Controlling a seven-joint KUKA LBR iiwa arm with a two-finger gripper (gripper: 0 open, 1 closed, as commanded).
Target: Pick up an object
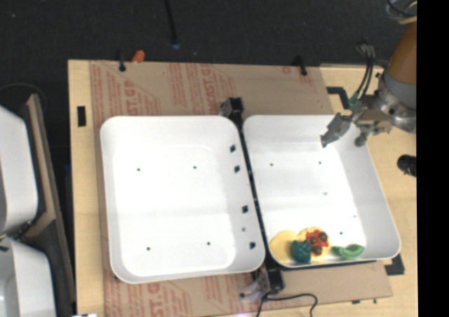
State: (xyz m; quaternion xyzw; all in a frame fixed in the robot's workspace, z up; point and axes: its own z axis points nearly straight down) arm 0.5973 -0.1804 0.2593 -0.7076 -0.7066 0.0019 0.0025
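Note:
Several small objects lie bunched in the near corner of the right bin (365, 189): a pale yellow flat piece (283, 245), a teal lump (301, 252), a red and dark piece (317, 238) and a green piece (349, 250). My gripper (344, 132) hangs over the far right corner of that bin, well away from the pile. Its two fingers stand apart with nothing between them.
The left bin (112, 168) sits beside the right one, with a black divider strip (245, 189) between them. Both rest on a cardboard sheet (175, 88) on the bench. A white unit (17, 168) stands at the left edge.

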